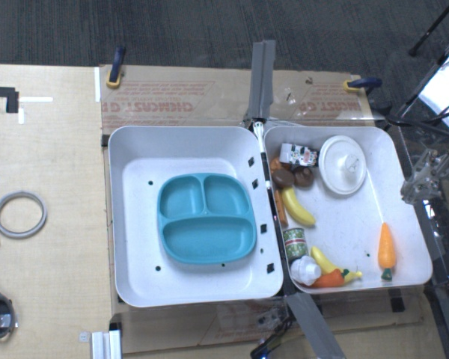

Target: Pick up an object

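Observation:
The right bin (404,200) holds several small items. A white round lid (343,165) lies at its back, with a yellow banana (298,207) and brown pieces (292,176) to its left. An orange carrot (387,247) lies near the right wall. A green can (294,240), a white lump (305,270) and a red-orange piece (331,278) cluster at the front left corner. My gripper (423,176) appears as a blurred grey shape over the bin's right rim, apart from every item, with nothing visibly in it.
The left bin (127,200) holds a teal divided plate (206,219). A grey ring (19,214) lies on the bench to the left. A grey bar (262,81) stands behind the gap between the bins.

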Tool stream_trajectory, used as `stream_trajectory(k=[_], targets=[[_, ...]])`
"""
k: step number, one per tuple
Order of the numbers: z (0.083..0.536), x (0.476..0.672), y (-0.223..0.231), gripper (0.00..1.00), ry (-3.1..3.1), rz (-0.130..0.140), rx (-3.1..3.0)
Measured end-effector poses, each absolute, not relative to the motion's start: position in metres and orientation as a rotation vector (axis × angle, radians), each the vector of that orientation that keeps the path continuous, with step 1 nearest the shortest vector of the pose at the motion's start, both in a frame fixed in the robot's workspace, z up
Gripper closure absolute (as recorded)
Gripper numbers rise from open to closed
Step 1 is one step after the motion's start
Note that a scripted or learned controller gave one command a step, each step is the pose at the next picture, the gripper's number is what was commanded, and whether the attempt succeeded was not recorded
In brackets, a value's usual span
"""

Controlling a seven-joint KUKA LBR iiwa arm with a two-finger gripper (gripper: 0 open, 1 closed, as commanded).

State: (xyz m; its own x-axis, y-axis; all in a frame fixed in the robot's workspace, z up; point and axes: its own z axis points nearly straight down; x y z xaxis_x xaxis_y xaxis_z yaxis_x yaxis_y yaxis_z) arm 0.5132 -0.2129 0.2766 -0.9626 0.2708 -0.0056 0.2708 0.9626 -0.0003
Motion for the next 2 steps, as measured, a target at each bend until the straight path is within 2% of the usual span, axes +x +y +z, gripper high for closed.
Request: stream_trajectory(k=[1, 2], targets=[[0.124, 0.4951, -0.2214, 1.0, 3.14, 0.001, -0.052], [0.124, 0.4952, -0.2213, 0.0, 3.14, 0.001, -0.053]])
